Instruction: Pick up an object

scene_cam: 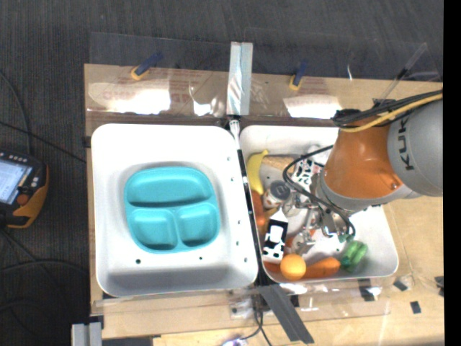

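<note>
Looking down from the camera above the bench. Seeing a shallow white bin on the right [383, 254] and using it as the marker for everything else.

Spotting the grey arm with its orange band [358, 168] reaching in over the right bin from the right side. Finding the two-finger gripper [314, 225] hanging low over the middle of the right bin, in among the toys. Not being able to tell whether the claw is clenched or let go, with wires and metal bits hiding it. Not seeing any toy clearly caught in it.

Seeing a long yellow plastic banana [256, 170] lying by the left wall of the right bin, near the far end. Spotting a small round grey thing [277, 190] just beside the banana, further inside the right bin. Finding a flat black and white card [274, 238] in the right bin, left of the gripper. Seeing a round orange ball [292, 267] at the near wall of the right bin, touching a long orange carrot toy [324, 267]. Spotting a bumpy green toy pepper [353, 253] in the near right part of the right bin, just beside the carrot.

Seeing another shallow white bin [108, 193] right next to the right bin, on its left. Finding a teal plastic tray with three sections [173, 186] lying flat inside it, well apart from the right bin's toys.
</note>
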`<state>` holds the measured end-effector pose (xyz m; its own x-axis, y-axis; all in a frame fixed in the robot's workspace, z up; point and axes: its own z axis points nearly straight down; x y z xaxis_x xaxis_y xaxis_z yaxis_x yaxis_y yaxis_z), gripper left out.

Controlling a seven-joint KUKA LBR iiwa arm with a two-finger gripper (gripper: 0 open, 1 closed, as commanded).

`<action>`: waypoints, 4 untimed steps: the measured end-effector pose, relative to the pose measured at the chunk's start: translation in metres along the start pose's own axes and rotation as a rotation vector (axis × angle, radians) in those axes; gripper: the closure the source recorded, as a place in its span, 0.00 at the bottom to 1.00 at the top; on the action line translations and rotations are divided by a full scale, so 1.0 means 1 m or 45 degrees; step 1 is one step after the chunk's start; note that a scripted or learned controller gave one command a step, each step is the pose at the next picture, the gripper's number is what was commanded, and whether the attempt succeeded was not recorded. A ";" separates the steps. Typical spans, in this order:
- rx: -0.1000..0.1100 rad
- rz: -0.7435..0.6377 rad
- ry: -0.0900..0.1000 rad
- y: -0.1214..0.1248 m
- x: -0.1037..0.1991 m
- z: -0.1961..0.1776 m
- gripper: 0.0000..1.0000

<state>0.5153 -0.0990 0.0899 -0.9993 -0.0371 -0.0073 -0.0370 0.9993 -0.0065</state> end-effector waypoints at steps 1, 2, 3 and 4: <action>-0.003 -0.090 -0.009 -0.062 -0.026 0.000 0.00; -0.002 0.022 -0.013 -0.047 -0.001 0.000 0.00; -0.002 0.211 -0.013 -0.007 0.018 -0.001 0.00; 0.001 0.206 -0.012 0.002 0.018 -0.001 0.00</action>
<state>0.4974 -0.0980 0.0907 -0.9921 0.1244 -0.0179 0.1245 0.9922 -0.0050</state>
